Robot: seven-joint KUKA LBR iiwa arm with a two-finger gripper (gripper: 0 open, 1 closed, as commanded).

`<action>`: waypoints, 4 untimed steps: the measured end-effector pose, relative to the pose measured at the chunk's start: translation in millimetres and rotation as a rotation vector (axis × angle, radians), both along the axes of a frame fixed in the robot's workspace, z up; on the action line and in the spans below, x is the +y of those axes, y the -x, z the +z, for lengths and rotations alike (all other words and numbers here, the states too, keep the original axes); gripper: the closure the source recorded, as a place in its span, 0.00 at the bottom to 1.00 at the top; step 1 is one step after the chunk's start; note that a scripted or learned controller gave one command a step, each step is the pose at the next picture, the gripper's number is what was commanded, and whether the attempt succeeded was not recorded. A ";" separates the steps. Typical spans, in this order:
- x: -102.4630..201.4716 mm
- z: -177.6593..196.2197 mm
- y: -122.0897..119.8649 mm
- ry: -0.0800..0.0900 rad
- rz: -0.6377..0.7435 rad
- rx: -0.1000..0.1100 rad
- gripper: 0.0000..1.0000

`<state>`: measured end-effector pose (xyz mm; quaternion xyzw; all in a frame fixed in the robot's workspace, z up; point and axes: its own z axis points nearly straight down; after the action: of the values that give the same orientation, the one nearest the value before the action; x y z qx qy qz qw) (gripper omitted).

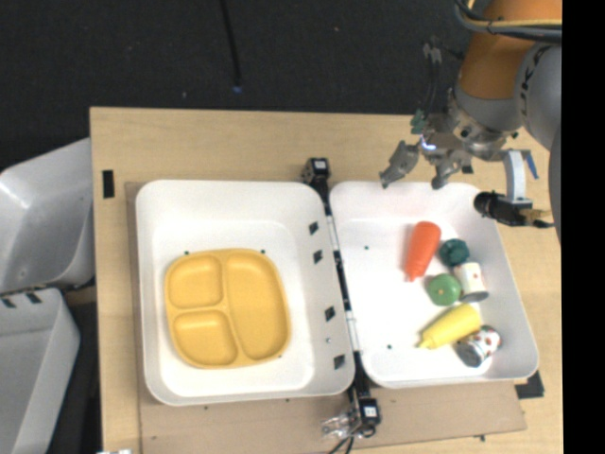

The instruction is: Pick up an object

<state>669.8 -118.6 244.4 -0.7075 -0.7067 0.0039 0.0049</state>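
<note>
The gripper (417, 166) hung above the far rim of the right-hand bin (378, 348), its two fingers (397, 165) spread wide apart and slanting downward, with nothing between them. The grey arm (492, 64) with its orange band rose behind and to the right of it, reaching in from the right side of the view.

All the loose objects lay in that same bin, below and to the right of the gripper and well apart from it. Closest was an orange carrot-shaped piece (422, 248), lying roughly lengthwise just below the gripper. Just beyond it to the right sat a small dark green object (455, 251), and under that a small white cylinder (471, 277) beside a round green piece (442, 289). Farther down lay a yellow bottle-shaped object (452, 326), tilted, with a small white and grey item (475, 347) touching its lower end near the bin's front corner.

Far to the gripper's lower left, the other bin (151, 253) held a yellow divided plate (227, 306) with three compartments. Both bins rested side by side on the pale wooden tabletop (208, 140).
</note>
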 end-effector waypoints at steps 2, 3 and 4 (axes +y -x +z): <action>2.4 -33.0 -4.2 0.004 0.004 -0.010 0.00; 6.2 -76.6 -0.6 0.004 0.003 -0.010 0.00; 9.4 -120.8 -4.9 0.004 0.006 -0.010 0.00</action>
<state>674.8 -109.2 123.6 -0.7056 -0.7086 0.0018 0.0003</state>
